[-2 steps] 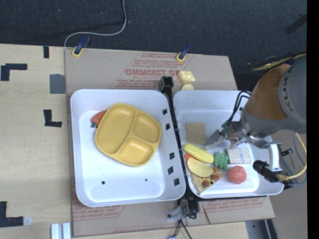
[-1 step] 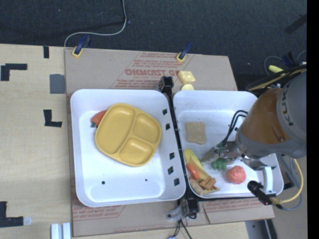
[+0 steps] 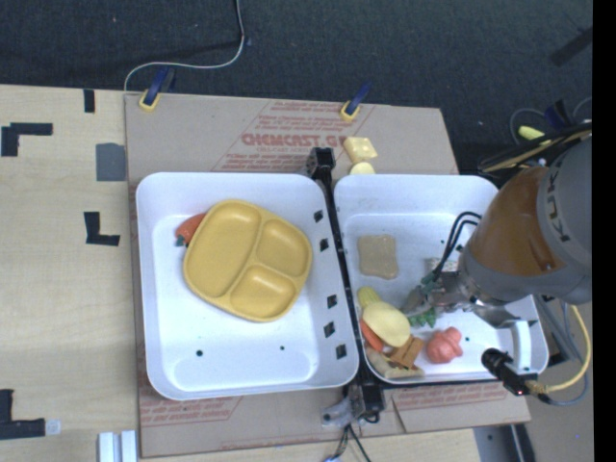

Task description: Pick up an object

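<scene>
Bench (image 3: 58, 258): wood top with a cardboard sheet under two white bins set side by side.
Left bin (image 3: 164, 354): holds a yellow divided tray (image 3: 248, 258), tilted; a red-orange piece (image 3: 191, 226) pokes out from under its upper-left edge.
Right bin (image 3: 414, 200): holds the loose pick candidates, clustered toward the near-left corner.
Arm (image 3: 529, 234): reaches in from the right, wrist low over the right bin's right half.
Gripper (image 3: 431, 295): sits just right of the yellow item, above the pink one; the fingers' state can't be told, the wrist hides them and nothing shows between them.
Tan flat piece (image 3: 378, 255): alone, lying flat, well apart from the rest.
Yellow rounded item (image 3: 387, 323): touching an orange piece (image 3: 370, 336) and a brown piece (image 3: 406, 353) beside it.
Pink item (image 3: 443, 346): near the front wall, just apart from the cluster.
Step, as judged: closing in on a pick in the right bin; no grasp confirmed.
Advice: take the pink item or the top of the yellow one, since both stand proud. Centre over one item, descend straight, keep off the bin wall and avoid pinching neighbours.
</scene>
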You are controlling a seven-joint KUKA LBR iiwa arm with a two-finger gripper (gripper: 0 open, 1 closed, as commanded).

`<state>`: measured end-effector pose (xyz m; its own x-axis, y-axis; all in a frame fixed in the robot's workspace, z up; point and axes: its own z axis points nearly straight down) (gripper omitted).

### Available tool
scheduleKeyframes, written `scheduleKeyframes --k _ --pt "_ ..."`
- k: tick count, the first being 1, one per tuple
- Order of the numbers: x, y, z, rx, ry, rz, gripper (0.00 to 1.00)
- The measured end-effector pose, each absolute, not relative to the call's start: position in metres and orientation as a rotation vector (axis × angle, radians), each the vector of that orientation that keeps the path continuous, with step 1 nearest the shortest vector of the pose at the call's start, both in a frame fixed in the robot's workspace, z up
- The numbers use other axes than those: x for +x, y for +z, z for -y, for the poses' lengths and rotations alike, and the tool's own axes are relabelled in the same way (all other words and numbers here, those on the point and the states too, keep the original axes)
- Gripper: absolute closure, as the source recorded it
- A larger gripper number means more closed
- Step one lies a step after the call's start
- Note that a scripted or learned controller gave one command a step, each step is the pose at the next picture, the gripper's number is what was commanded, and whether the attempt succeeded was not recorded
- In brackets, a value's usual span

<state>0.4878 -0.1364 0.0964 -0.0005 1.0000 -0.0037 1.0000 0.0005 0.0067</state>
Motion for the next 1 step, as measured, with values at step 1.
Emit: scheduleKeyframes --k 1 --pt "0.5107 0.1896 0.0833 2.209 0.01 -2.227 1.0"
